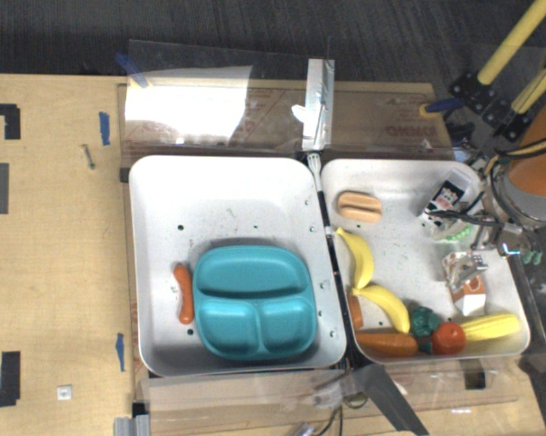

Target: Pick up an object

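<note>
gripper (468,266) low at right bin's (409,243) far-right side, its opening impossible to judge, nothing visibly held | nearest pick: yellow piece (491,327) just below it; bananas (372,284) further left | advice: descend straight, centre over one item, avoid the wall | unclear: cables and glare blur the tool tip

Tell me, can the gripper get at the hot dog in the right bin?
Probably yes. The hot dog lies alone near the right bin's back left corner, nothing on it, and the gripper hangs over the same bin.
</note>
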Robot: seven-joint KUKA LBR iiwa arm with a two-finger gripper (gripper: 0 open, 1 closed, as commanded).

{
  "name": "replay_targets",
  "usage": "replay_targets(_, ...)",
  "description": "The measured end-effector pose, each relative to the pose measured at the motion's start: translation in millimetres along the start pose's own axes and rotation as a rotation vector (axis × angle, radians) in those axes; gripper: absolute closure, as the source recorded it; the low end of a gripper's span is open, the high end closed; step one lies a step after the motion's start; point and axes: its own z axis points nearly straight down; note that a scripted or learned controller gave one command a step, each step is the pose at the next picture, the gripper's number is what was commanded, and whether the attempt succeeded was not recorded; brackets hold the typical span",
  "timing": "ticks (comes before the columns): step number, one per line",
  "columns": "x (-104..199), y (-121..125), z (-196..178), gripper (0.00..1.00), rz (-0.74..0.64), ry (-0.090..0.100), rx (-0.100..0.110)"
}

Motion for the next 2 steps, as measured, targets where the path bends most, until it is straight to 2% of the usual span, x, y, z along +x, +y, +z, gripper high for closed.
replay_targets(1, 14, 0, 18, 0.0, 0.064, -0.015, 0.004)
replay_targets(2, 56, -2, 18, 0.0, 0.107, -0.015, 0.004)
